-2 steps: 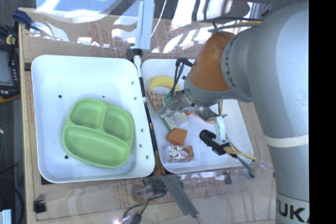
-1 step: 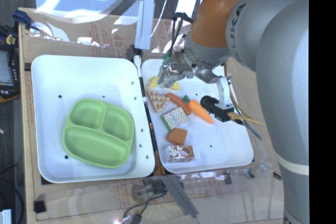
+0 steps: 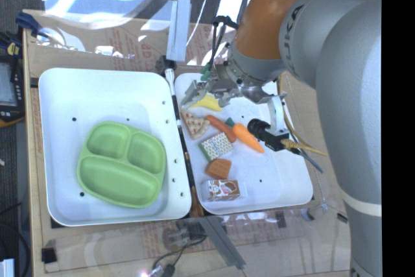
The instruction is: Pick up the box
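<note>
A small brown box point(image 3: 224, 189) with a printed picture lies flat near the front edge of the right bin point(image 3: 285, 188). My gripper point(image 3: 196, 93) hangs over that bin's far left corner, just above a yellow piece point(image 3: 209, 102), well away from the box. Nothing shows between the jaws. The grey arm with its orange band covers the bin's far right part.
In the right bin, between gripper and box, lie a waffle point(image 3: 193, 123), a carrot point(image 3: 241, 133), a green-checked packet point(image 3: 216, 146) and a brown biscuit point(image 3: 218, 168). The left bin point(image 3: 61, 91) holds a green divided plate point(image 3: 122, 164). A ridge point(image 3: 181, 152) separates the bins.
</note>
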Tool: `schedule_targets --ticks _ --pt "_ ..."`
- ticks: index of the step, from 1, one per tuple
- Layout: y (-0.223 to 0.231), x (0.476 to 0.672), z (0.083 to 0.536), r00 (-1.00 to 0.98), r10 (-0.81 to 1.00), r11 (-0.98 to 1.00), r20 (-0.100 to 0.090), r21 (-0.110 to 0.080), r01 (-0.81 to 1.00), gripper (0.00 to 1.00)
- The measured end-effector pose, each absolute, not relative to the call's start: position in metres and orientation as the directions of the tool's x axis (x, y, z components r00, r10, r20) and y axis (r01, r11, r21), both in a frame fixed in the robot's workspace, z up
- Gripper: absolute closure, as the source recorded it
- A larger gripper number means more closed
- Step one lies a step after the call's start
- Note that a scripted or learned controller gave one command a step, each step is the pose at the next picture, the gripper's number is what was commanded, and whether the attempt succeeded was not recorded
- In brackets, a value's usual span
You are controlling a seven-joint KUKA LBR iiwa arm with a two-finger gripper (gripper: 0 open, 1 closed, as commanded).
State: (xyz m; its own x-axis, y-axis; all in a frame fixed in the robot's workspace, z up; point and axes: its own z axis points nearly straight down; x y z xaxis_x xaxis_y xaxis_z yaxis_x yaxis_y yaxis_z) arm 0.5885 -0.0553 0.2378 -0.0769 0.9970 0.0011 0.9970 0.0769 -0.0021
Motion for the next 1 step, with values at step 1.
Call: schedule_targets --ticks 1 --pt "-0.0855 0.5711 0.1481 -0.356 0.934 0.356 -0.010 0.026 0.934 0.00"
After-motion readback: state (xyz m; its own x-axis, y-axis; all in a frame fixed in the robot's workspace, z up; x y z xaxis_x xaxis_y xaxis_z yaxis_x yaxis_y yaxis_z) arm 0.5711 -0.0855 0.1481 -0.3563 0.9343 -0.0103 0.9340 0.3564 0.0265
